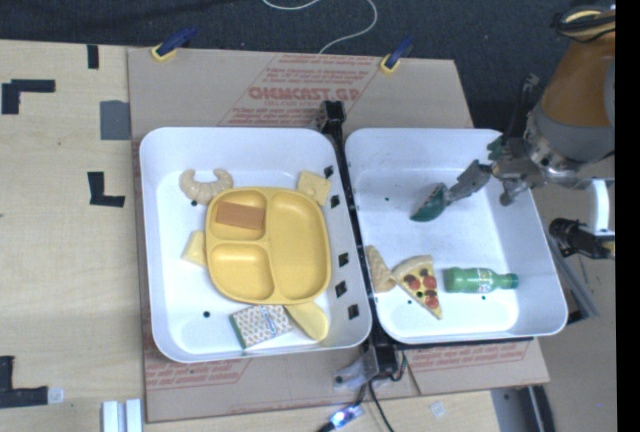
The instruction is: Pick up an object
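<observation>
In the right bin (520, 250) a small dark green object (432, 206) sits just at the left tip of my gripper (470, 185), which reaches in from the right over the bin's upper half. Whether the green object is held or only touched is unclear. Lower in the same bin lie a pizza slice (420, 282), a green bottle (480, 280) on its side and a beige pastry piece (378, 268).
The left bin (160, 220) holds a yellow divided plate (275, 250) with a brown slab (240, 213) in it, a beige croissant (205, 185), yellow wedges (313, 185) and a patterned packet (262, 325). A black divider (345, 210) separates the bins.
</observation>
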{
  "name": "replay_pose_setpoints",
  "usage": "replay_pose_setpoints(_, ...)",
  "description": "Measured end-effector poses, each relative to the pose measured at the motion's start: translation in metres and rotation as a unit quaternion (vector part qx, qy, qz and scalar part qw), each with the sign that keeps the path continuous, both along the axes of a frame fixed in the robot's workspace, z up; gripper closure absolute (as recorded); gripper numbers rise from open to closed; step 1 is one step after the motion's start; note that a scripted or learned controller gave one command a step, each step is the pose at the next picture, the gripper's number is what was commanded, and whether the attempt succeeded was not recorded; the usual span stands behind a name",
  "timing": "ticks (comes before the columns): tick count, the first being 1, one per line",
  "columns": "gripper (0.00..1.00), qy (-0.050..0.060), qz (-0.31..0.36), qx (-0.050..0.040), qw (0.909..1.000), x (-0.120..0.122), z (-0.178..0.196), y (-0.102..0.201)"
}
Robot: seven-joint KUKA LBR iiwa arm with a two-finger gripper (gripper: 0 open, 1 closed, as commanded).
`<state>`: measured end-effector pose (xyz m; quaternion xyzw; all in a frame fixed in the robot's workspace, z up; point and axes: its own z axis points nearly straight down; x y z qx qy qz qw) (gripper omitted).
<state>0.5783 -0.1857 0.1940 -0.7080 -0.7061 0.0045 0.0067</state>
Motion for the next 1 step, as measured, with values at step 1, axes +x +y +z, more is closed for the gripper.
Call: replay_pose_setpoints(1,0.00,-0.007,0.002,-0.0013,1.0000,0.0033,0.0085,0.0005)
